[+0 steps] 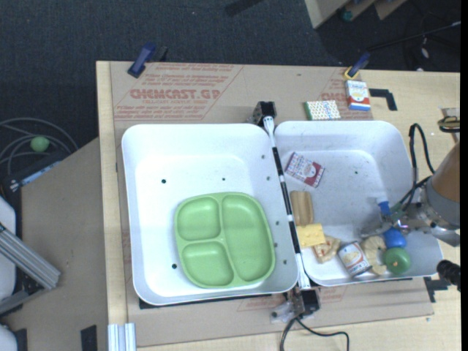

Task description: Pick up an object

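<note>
My arm (447,189) shows as a rounded grey casing at the right edge, with an orange-brown band above the wrist. A thin black cable (414,168) loops along it. My gripper (386,221) is pale metallic grey; a blue part sits at its tip.

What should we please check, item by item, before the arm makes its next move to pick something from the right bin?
1. Gripper is over the right bin: ok.
2. An object is between its fingers: cannot tell.
3. Targets lie nearby, such as the green ball and small can: ok.
4. Targets are well separated: not ok, the items crowd the near corner.
5. Green divided plate sits apart in the left bin: ok.
</note>
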### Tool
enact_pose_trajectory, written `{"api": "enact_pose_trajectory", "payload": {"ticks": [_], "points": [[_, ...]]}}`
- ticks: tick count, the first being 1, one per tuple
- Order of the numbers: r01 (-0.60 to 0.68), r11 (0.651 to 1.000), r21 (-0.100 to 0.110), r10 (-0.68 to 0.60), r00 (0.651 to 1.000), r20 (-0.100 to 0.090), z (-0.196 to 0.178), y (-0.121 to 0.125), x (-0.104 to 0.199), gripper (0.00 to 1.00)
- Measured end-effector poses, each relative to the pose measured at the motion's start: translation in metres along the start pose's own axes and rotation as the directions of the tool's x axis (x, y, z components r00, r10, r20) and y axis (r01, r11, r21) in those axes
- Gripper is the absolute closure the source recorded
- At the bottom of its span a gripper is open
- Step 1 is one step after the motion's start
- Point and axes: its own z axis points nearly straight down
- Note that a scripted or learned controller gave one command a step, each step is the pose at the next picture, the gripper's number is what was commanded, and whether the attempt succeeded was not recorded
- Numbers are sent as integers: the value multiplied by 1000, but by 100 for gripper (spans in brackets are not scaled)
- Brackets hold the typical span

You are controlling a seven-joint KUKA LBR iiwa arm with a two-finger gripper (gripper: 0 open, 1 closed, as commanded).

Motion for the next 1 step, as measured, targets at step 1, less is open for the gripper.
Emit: {"api": "enact_pose_trajectory", "payload": {"ticks": [1], "points": [[-4, 1000, -10, 4, 1000, 14, -1, 65, 109, 0]]}}
